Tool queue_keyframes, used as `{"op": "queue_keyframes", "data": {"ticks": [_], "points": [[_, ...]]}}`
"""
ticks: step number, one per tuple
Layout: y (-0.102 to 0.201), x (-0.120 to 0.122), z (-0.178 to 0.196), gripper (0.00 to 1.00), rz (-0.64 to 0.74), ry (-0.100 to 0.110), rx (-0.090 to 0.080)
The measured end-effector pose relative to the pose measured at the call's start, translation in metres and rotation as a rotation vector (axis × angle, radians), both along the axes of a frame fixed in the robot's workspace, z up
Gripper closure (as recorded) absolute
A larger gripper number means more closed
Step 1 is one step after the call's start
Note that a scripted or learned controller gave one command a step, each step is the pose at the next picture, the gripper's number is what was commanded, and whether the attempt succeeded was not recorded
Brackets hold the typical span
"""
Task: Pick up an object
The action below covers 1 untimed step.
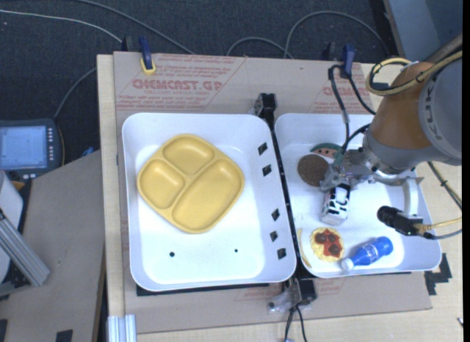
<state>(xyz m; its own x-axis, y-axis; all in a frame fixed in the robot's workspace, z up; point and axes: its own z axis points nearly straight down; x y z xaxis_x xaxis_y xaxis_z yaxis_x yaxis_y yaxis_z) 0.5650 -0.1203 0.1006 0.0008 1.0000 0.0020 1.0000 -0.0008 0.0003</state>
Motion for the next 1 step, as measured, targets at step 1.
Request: {"op": "queue_keyframes", "data": {"ticks": [1], "points": [[-0.0068, 0.0016, 0.0456, 1.00, 0.000, -0.005, -0.003]]}}
